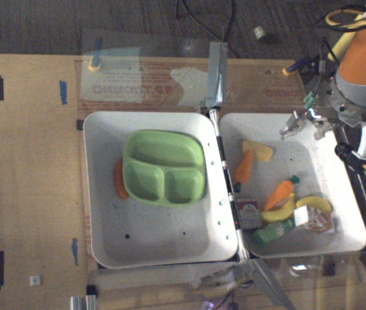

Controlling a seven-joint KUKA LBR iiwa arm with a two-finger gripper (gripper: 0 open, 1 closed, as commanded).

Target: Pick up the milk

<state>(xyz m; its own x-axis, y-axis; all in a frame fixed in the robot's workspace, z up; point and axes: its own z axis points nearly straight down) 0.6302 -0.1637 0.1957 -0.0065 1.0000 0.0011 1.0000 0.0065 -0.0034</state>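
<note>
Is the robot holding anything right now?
No, nothing. The gripper hangs over the right bin's far corner, away from the milk.

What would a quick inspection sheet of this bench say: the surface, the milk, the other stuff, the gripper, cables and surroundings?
Surface: wooden bench bearing two white bins, left bin and right bin.
Job's things: milk carton lying near the right bin's front right corner, untouched.
Clutter: green divided plate and an orange sausage in the left bin; carrots, bananas, green bottle, cheese wedge in the right.
Gripper: gripper above the right bin's far edge, holding nothing.
Cables: black cable looped on the floor.
Surroundings: dark carpet.
</note>
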